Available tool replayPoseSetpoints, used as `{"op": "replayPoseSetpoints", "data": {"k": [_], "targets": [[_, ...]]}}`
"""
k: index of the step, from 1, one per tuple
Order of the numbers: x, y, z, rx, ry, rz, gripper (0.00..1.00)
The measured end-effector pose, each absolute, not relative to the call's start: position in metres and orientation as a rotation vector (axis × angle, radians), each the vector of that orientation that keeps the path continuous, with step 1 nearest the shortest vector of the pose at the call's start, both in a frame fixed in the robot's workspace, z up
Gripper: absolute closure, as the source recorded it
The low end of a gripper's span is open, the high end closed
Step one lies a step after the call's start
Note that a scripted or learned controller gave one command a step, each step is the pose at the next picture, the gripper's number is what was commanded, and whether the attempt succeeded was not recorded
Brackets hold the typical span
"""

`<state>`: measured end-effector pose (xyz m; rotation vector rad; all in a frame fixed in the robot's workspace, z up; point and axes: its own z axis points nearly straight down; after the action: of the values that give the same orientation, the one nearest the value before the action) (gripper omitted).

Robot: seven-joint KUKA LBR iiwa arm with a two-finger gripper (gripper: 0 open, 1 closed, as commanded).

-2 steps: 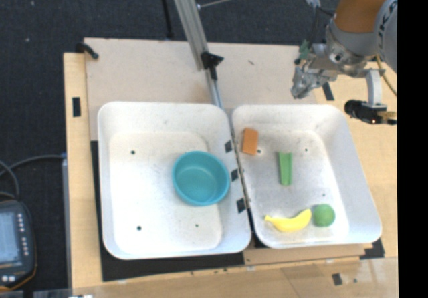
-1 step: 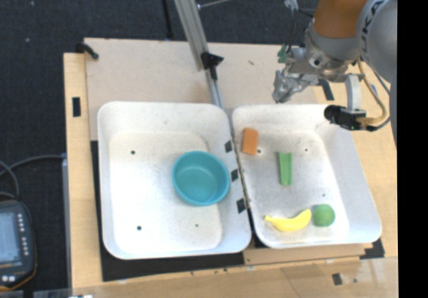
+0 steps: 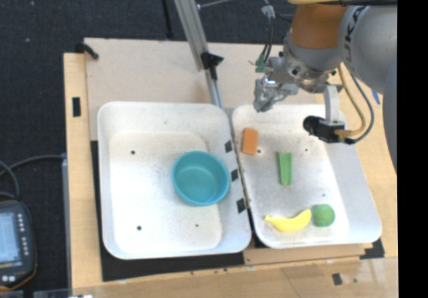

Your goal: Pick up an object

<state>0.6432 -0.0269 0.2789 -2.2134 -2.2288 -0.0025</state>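
Note:
The right bin (image 3: 348,176) holds an orange block (image 3: 250,141) near its far left corner, a green stick (image 3: 285,168) in the middle, a yellow banana (image 3: 289,222) and a green ball (image 3: 324,215) along its near side. A blue bowl (image 3: 200,178) sits in the left bin (image 3: 134,156). My gripper (image 3: 265,101) hangs above the far left corner of the right bin, up and to the right of the orange block, with nothing seen between its fingers.
A slanted metal pole (image 3: 194,29) rises behind the bins, ending at a black clamp (image 3: 212,61). A black fitting with cables (image 3: 326,128) hangs off the arm over the right bin's far side. The bench edge runs close past the bins.

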Motion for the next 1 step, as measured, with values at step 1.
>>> {"op": "replayPoseSetpoints", "data": {"k": [1], "targets": [[0.6227,0.0176,0.2609,-2.214,-2.227,0.002,1.0]]}}
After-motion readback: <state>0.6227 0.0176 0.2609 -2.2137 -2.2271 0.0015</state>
